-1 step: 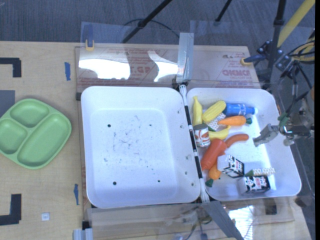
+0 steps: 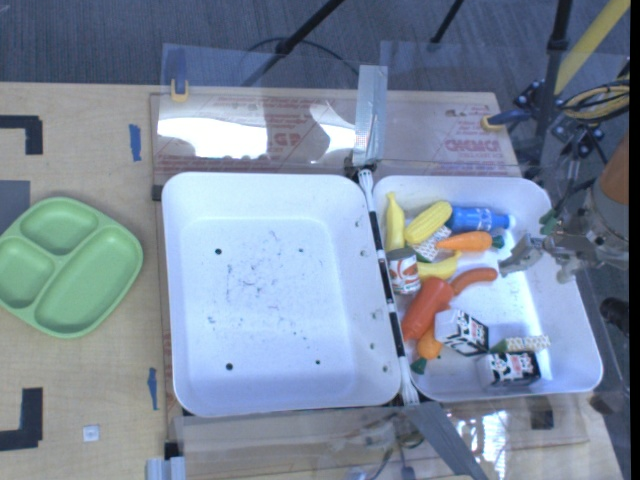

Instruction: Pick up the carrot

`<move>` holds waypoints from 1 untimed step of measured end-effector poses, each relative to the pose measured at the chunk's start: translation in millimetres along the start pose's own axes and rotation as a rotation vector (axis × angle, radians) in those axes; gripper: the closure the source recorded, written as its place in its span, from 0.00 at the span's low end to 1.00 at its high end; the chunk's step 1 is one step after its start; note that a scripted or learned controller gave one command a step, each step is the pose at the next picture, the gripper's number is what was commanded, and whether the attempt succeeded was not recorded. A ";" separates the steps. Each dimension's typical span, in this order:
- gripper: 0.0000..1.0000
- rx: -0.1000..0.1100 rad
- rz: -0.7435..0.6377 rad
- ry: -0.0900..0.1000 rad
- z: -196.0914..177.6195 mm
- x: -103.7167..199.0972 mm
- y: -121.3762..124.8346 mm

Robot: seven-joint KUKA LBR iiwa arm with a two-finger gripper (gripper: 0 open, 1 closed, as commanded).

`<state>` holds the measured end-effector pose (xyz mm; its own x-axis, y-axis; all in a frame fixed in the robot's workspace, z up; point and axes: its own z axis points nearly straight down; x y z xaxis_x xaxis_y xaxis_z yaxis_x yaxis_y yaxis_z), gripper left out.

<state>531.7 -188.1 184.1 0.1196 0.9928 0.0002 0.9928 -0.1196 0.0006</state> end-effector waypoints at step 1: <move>0.00 0.001 0.006 -0.001 55.7 25.4 101.9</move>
<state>636.0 -175.1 128.5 0.1252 0.9921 -0.0006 0.9921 -0.1252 0.0000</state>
